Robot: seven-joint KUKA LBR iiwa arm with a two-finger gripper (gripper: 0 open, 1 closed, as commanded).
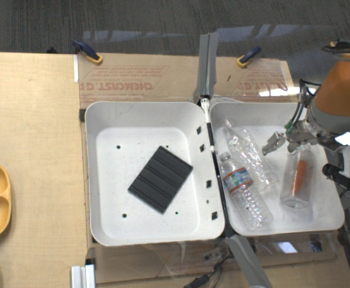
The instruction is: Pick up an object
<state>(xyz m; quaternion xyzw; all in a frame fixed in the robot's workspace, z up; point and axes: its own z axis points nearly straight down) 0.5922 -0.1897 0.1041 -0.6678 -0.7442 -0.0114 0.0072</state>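
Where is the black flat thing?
The black pad lies tilted in the middle of the left bin, away from the bottles in the right bin.

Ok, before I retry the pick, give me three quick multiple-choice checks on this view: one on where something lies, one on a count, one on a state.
1. Where does the flat black ribbed rectangular pad lie?
A. in the left white bin
B. in the right white bin
C. on the wooden bench

2. How many blue spring clamps with yellow tips hold the cardboard sheet at its far edge?
A. one
B. two
C. four

3. How does the crumpled clear plastic water bottle with the blue label rest?
A. upright on its base
B. on its side
C. hanging from the claw

Key: 1 A, the pad rests on the floor of the left white bin. 2 B, one clamp sits near the far left corner and another clamp further right. 3 B, the bottle lies lengthwise on the floor of the right white bin, apart from the claw.
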